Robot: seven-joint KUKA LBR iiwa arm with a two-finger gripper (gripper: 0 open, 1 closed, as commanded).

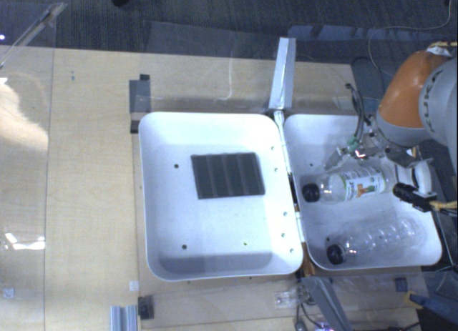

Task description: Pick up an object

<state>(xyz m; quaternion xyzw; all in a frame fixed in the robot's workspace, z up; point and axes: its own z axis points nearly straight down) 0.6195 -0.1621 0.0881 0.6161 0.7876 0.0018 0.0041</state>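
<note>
In the right white bin (313, 131), camera view, we see two clear plastic bottles with black caps lying on their sides. The upper one, a clear bottle with a white label (348, 186), lies across the bin's middle, cap toward the divider. The lower, an unlabelled clear ribbed bottle (372, 242), sits near the front wall, well apart from the first. The left white bin (159, 201) holds a dark ribbed rectangular pad (227, 175), flat at its centre. The grey arm with orange band (413, 101) reaches in from the right; the gripper (360, 147) hangs just above the labelled bottle's far edge. We cannot tell how the jaws stand, and we see nothing held.

We judge the step as the approach to a grasp. To do it well, we'd centre over the labelled bottle's body, close across its short axis, not along it, and go low enough that the round wall doesn't squirt out.

The label shows green and orange marks; the text is too small to read.
</note>
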